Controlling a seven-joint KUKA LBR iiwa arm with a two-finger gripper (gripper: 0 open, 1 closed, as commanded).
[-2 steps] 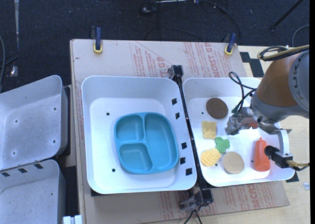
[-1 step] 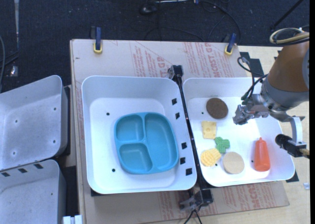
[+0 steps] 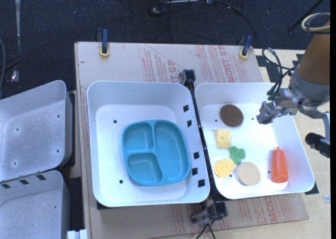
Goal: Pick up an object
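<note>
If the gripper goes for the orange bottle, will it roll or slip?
The orange bottle lies on its side, so a push would probably roll it. Its rounded, smooth-looking body may slip between fingers. It looks like a small toy, likely light.

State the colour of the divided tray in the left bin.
Light blue; the divided tray shows plainly in the camera view.

Dark carpet floor [image 3: 42, 17] w/ cables behind gripper; cardboard-topped bench [image 3: 152, 62] under it, yellow clamps [image 3: 104, 49] at far edge
</note>
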